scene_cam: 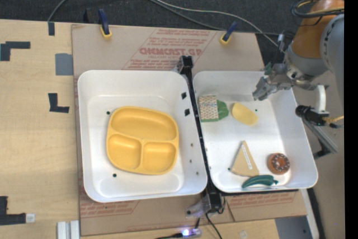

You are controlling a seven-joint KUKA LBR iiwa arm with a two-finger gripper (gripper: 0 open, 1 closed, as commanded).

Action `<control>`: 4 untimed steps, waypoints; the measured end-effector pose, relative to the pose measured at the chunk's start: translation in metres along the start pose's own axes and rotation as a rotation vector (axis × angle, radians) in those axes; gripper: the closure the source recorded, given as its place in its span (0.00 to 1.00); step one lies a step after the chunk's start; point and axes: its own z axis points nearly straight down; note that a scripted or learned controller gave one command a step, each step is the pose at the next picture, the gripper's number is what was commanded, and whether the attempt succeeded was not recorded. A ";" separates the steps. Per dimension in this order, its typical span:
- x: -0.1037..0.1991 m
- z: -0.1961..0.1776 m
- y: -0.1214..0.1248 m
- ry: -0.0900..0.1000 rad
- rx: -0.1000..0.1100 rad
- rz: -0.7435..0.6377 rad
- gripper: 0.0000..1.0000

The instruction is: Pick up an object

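The gripper point(263, 89) hangs over the far right part of the right bin point(291, 120), near its far edge, and whether it is wide or narrow cannot be told from this slanted view; nothing is seen held in it. The thing lying nearest to it is the pale yellow piece point(244, 113), which rests on the bin floor just toward the near-left of the gripper, apart from it, with its long axis running roughly left to right across the bin. Just beside that piece, toward the bin's left wall, sits a checked block with a green piece point(211, 108) under it. Toward the near edge lie a tan wedge point(244, 160), its point aimed at the far edge, a small brown doughnut point(278, 163) by the near right corner, and a dark green pod point(259, 181) along the near wall. The left bin point(89, 120) holds a yellow divided plate point(142, 140). By judgement, no pick is yet made, and the shortest move is a short drop and shift toward the yellow piece, closing across its shorter width.
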 end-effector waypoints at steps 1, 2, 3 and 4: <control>0.006 -0.063 0.002 -0.001 -0.005 -0.001 1.00; 0.005 -0.114 0.013 -0.001 -0.003 -0.001 1.00; 0.064 -0.104 0.012 0.001 0.003 -0.005 1.00; 0.109 -0.094 -0.004 0.001 0.004 -0.003 1.00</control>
